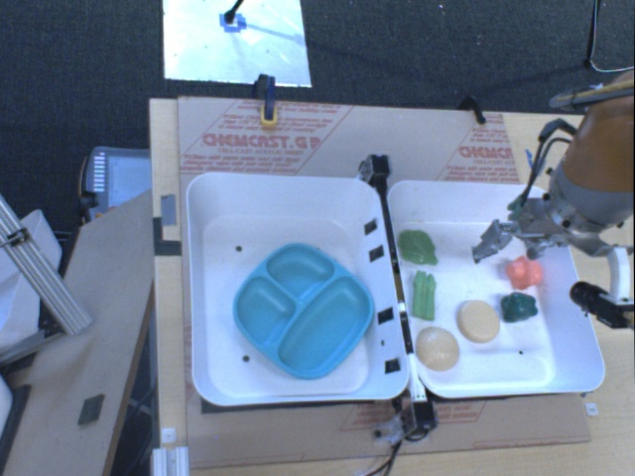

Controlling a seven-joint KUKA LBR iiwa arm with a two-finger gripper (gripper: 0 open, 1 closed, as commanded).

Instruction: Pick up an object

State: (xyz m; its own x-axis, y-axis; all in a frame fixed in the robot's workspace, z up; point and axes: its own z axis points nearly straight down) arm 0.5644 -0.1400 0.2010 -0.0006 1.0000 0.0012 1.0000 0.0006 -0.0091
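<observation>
The right bin [566,365] holds several small objects. A leafy green piece [417,247] lies at its left, with a long green piece [424,295] below it. Two beige round pieces [478,321] [437,348] sit toward the front. A pink piece [524,273] and a dark green piece [518,307] lie at the right. My gripper [493,240] hangs over the right bin, just up and left of the pink piece and to the right of the leafy green piece. I see nothing held in it.
The left bin [218,206] holds a blue compartment plate [303,309]. A black divider [387,266] with clips runs between the two bins. The arm [595,167] enters from the right, above the right bin's far corner. A black part [600,302] juts over that bin's right rim.
</observation>
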